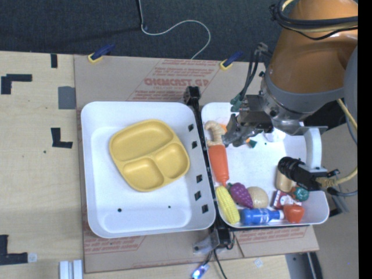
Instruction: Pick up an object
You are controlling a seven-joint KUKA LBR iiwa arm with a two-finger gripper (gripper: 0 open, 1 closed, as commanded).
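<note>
My gripper [237, 135] hangs low over the far left part of the right bin [256, 167], just right of a cream-coloured toy [214, 129] and above the top of an orange carrot [219, 163]. A small orange and teal bit [251, 142] shows right beside the gripper. Along the bin's near side lie a yellow corn cob [227, 204], a purple fruit [240, 194], a beige egg-like piece [259, 197], a blue bottle [260, 216] and a red piece [294, 213].
The left bin [99, 208] holds a yellow divided plate [150, 154]. A black-clipped wall [199, 156] separates the two bins. The arm's bulky orange body [314, 45] looms over the right bin's far side. Bare white floor lies in the right bin's middle [256, 173].
</note>
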